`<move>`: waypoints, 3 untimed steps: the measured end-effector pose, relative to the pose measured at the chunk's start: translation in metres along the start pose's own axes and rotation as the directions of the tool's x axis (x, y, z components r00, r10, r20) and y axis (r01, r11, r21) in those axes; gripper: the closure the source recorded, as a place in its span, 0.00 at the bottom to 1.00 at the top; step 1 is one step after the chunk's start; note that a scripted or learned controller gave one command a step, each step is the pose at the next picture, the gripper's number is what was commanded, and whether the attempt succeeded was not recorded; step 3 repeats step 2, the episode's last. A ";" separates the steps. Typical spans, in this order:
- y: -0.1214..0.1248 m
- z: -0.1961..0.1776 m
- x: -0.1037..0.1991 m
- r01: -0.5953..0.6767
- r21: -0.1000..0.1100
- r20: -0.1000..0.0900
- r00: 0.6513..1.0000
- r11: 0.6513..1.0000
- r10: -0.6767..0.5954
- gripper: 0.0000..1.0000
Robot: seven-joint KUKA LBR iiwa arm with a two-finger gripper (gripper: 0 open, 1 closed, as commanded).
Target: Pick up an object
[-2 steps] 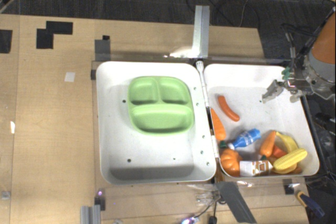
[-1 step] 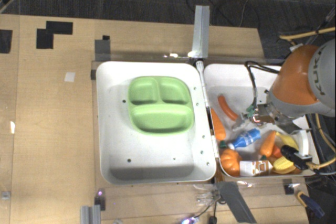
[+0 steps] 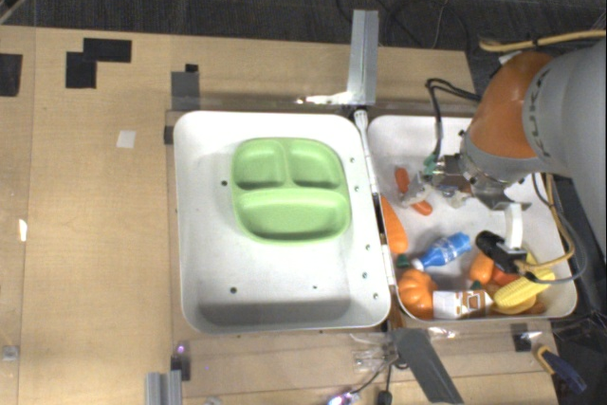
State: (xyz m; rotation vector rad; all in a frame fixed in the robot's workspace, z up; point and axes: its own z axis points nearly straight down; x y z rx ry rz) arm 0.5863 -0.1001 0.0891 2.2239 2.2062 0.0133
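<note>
The arm (image 3: 541,114) reaches in from the right, orange band showing above the wrist, and its pincer (image 3: 438,177) is down over the upper part of the right bin (image 3: 398,133). Whether that pincer is spread or closed, I cannot tell from this angle, and nothing can be seen gripped in it. Just to its left and a touch lower sit small red-orange pieces (image 3: 410,188), very near the tip, though contact is unclear. Farther down and left of the pincer, a carrot (image 3: 394,228) lies along the bin's left wall. Straight below the pincer, a blue bottle (image 3: 444,251) lies on its side, and below that a small pumpkin (image 3: 415,289) is beside a brown-and-white bottle (image 3: 462,303). Down and to the right, a banana (image 3: 519,291) rests in the corner by an orange piece (image 3: 482,270). Well away to the left, the other bin (image 3: 199,232) holds a green divided tray (image 3: 289,188).
</note>
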 end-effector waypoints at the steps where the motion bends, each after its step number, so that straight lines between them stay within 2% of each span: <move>1: 0.003 -0.009 0.002 0.004 -0.003 -0.002 1.000 1.000 -0.004 1.00; 2: 0.062 -0.092 0.075 0.086 0.019 -0.004 0.996 0.996 -0.086 1.00; 3: 0.062 -0.092 0.075 0.086 0.019 -0.004 0.996 0.996 -0.086 1.00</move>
